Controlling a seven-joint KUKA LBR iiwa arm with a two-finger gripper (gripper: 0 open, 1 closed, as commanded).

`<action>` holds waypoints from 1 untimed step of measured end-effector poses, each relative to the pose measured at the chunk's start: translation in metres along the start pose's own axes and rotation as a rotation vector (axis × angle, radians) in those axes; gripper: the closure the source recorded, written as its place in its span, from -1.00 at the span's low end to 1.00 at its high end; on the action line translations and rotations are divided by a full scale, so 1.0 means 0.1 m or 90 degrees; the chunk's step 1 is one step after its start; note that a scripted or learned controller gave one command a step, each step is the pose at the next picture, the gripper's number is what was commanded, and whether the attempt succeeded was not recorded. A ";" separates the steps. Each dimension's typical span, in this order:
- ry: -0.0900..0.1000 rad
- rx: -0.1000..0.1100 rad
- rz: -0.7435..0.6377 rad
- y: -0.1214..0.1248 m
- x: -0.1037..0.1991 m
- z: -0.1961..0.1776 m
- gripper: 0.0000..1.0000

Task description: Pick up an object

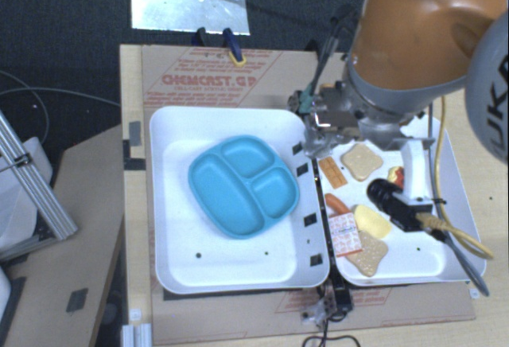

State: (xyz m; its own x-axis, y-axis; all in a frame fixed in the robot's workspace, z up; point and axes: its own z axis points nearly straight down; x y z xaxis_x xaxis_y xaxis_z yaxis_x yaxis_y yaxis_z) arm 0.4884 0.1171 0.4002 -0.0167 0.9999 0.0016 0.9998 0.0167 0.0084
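Up at the far corner of the right bin (415,259), right by the wall it shares with the left bin (176,258), my tool (320,126) hangs low under the arm's fat orange band (421,19). Honestly I can't tell how open it is or whether it's got hold of anything, the wrist is in the way. Just beside it on the bin floor are a toast slice (362,161) and an orange-brown stick (332,171). A bit further out there's a red sausage (336,203), a yellow lump (371,220), a red-and-white packet (344,232) and a tan biscuit-looking piece (368,255) near the front wall. Over in the left bin sits a blue divided plate (242,186), about in the middle. Both bins rest on a brown cardboard sheet (207,79) on the bench (87,202).
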 end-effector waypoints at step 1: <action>0.000 -0.002 -0.004 0.01 0.00 -0.11 1.00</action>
State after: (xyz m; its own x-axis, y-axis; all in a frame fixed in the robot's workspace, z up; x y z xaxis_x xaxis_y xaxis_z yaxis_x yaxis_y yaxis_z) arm 0.4892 0.1173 0.4109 -0.0225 0.9997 0.0021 0.9997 0.0224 0.0110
